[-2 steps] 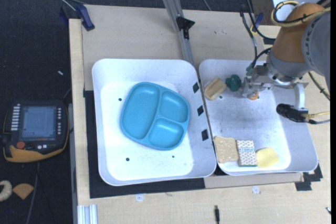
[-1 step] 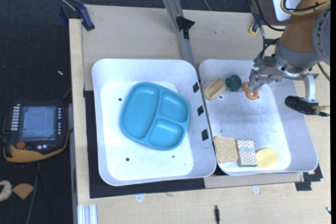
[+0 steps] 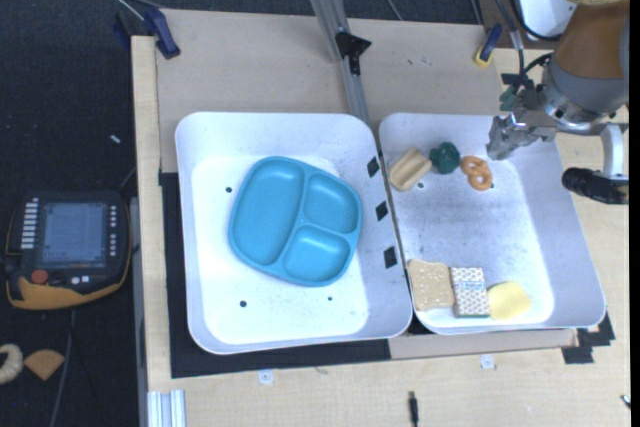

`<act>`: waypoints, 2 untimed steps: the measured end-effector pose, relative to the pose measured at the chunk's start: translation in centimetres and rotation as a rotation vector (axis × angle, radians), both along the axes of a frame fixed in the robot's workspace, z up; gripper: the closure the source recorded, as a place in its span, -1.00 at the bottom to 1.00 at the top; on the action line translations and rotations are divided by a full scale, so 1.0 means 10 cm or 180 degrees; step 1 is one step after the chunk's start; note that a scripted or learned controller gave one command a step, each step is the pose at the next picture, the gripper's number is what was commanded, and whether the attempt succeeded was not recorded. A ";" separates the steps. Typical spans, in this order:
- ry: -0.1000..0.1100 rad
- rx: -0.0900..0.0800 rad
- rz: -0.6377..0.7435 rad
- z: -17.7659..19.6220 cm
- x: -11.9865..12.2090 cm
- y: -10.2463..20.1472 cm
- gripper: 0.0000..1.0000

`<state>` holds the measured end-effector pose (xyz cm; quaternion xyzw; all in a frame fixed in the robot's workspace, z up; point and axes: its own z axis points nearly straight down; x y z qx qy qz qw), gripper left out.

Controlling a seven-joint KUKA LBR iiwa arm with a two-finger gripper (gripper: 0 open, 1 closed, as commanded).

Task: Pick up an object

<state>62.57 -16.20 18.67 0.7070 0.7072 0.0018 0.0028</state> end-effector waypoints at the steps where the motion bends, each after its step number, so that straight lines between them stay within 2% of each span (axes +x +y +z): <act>1: -0.0005 -0.0002 0.0004 0.55 0.02 0.00 1.00; 2: 0.0010 0.0010 0.0020 0.63 0.05 0.52 1.00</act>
